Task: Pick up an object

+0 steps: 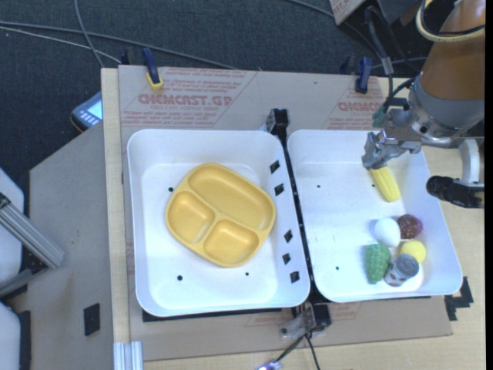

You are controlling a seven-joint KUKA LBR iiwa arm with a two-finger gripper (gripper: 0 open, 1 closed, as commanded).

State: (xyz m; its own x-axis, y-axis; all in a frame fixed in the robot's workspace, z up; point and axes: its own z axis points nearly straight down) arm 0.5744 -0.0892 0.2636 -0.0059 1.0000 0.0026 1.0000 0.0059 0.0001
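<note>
Camera view: mid-approach on the pick, to judge by the layout, with the gripper lowered into the right bin at the upper right of the frame, directly over the upper end of a yellow corn cob. Appears to be touching or nearly touching that end, though slant and blur leave contact unsettled. Impossible to tell from this angle how the tool is set, or whether anything is caught in it; no lift evident, the cob lying flat on the bin floor, tilted down toward the right. Lower right of the same bin: a tight cluster of a white egg-like piece, a dark red ball, a yellow ball, a green leafy toy and a small grey can, all near one another and apart from the cob. Left bin, centre-left of the frame: a yellow divided tray, well apart from the arm. Next move likely calls for a closing squarely across the cob's width, then a straight rise clear of the bin wall; a grip on the rounded end alone risks a slip.
</note>
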